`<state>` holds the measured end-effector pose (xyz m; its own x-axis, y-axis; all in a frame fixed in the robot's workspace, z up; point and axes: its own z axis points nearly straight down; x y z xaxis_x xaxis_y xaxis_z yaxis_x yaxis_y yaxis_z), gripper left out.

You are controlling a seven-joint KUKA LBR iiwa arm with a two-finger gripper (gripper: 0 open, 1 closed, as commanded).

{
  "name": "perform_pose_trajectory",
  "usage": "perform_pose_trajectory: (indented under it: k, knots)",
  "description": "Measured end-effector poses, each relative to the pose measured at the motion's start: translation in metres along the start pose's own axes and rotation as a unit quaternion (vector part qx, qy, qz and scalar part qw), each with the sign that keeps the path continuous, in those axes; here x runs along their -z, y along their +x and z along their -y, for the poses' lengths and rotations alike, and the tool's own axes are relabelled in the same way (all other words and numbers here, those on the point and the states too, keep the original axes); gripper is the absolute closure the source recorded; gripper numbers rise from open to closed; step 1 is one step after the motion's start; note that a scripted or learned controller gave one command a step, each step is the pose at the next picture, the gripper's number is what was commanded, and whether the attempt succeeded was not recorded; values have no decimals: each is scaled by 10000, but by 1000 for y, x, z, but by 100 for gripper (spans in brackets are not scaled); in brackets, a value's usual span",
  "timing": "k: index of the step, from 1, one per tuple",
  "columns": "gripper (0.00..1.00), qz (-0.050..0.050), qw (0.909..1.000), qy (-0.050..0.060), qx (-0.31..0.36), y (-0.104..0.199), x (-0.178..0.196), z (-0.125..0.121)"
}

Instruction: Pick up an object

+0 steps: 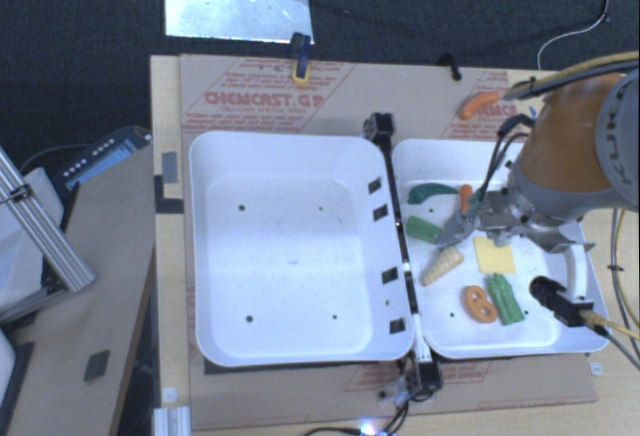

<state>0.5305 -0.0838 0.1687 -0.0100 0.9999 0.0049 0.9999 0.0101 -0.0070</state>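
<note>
- Two white bins are set side by side on the bench; left bin [290, 254] has a bare floor, right bin [455, 339] holds all the loose items
- Items are scattered near the middle of the right bin, so any pick has to be made there
- Gripper [462, 227] is lowered into the right bin, tips down among the items; arm [575, 149] is reached in from the right and covers part of the bin
- Whether the tips are spread or pressed together cannot be told; nothing is seen pinched between them
- Just beside the tips: green piece [422, 229], pale corn-like piece [442, 266] just below, yellow square [493, 255] to the right
- Dark green curved piece [432, 191] and a small orange piece [465, 196] lie just above the gripper
- Orange pretzel-shaped piece [479, 304] and green bean-like piece [504, 299] lie touching, nearer the front wall
- Likely target is judged to be the green piece or the corn-like piece, being nearest the tips
- Items are crowded, so a neighbour may be nudged or two caught at once
- Pick is judged not yet made
</note>
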Motion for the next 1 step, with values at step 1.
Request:
perform_pose_trajectory:
  k: [1]
  knots:
    - [0,15,10000,-3,-61,-14,-89,46]
